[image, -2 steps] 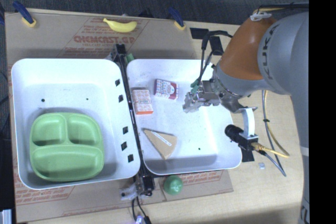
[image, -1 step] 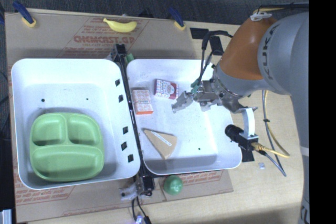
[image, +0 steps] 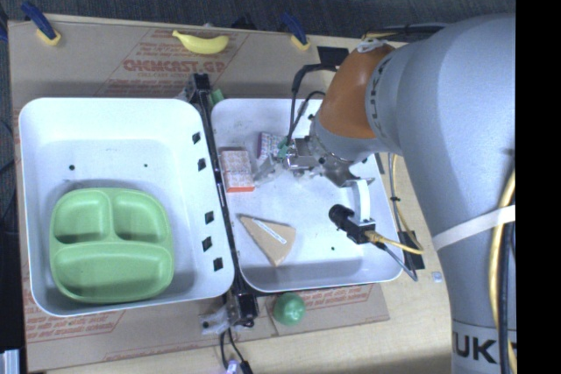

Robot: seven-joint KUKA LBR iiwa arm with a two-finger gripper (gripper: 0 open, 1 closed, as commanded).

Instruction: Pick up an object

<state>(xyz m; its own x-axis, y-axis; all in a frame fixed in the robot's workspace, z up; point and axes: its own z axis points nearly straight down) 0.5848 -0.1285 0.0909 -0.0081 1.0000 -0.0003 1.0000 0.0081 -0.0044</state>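
The right bin (image: pixel 377 269) holds a small pink and orange box (image: pixel 237 169) against its left wall, a tan wedge (image: pixel 270 238) near its front, and a small striped packet (image: pixel 265 144) toward the back. My gripper (image: pixel 294 155) hangs low over the back middle of this bin, just right of the striped packet and up-right of the box. The grey arm with its orange band (image: pixel 346 96) covers the bin's right side. I see nothing clearly held in the gripper.
A green divided plate (image: pixel 110 243) lies in the left bin (image: pixel 105 123). A yellow banana (image: pixel 202 40) rests on the cardboard behind the bins. In front of the right bin sits a green ball (image: pixel 288 308). Blue clamps (image: pixel 40 22) hold the cardboard's back edge.
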